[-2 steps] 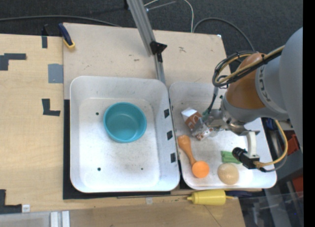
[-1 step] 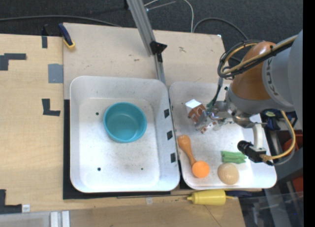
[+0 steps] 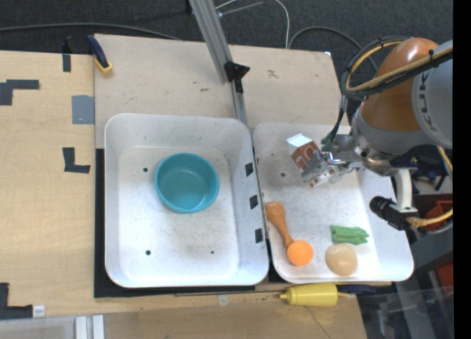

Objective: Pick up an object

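Observation:
In the right bin point(image 3: 383, 260), my gripper point(image 3: 321, 170) hangs low over the upper middle, reaching in from the right. A small brown carton with a white top point(image 3: 301, 151) sits right against the gripper's left tip, and I cannot see whether it is gripped. Closer to the front lie an orange ball on a tan handle point(image 3: 290, 242), a green leafy piece point(image 3: 349, 234) and a beige round object point(image 3: 341, 259). A teal bowl point(image 3: 187, 182) stands upright in the left bin point(image 3: 125, 257).
A yellow bottle point(image 3: 313, 295) lies on the bench in front of the right bin. A slanted metal pole point(image 3: 212, 25) ends at the bins' shared wall. A yellow and blue clamp point(image 3: 99, 54) sits at the back left. Cables loop behind the arm.

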Robot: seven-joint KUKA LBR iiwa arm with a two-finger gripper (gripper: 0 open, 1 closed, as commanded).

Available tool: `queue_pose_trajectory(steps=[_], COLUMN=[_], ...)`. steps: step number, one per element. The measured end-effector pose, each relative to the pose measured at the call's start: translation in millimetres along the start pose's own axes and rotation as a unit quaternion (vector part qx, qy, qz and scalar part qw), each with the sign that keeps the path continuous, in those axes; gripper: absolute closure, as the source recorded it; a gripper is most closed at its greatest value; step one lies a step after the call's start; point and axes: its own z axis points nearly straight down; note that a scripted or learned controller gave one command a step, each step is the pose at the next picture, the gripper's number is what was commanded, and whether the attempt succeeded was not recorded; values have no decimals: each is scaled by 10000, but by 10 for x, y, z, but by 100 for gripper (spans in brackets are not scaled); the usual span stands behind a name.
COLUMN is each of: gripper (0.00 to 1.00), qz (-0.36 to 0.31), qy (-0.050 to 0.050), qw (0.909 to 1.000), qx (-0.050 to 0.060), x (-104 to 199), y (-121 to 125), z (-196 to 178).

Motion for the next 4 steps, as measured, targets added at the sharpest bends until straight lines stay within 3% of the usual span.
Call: queue_pose_trajectory(steps=[1, 4], gripper=[100, 100], qz=[3, -25], qy=[4, 9], qw=[10000, 10000], qx=[21, 45], x=[4, 1732], y=[2, -431], z=[-145, -84])
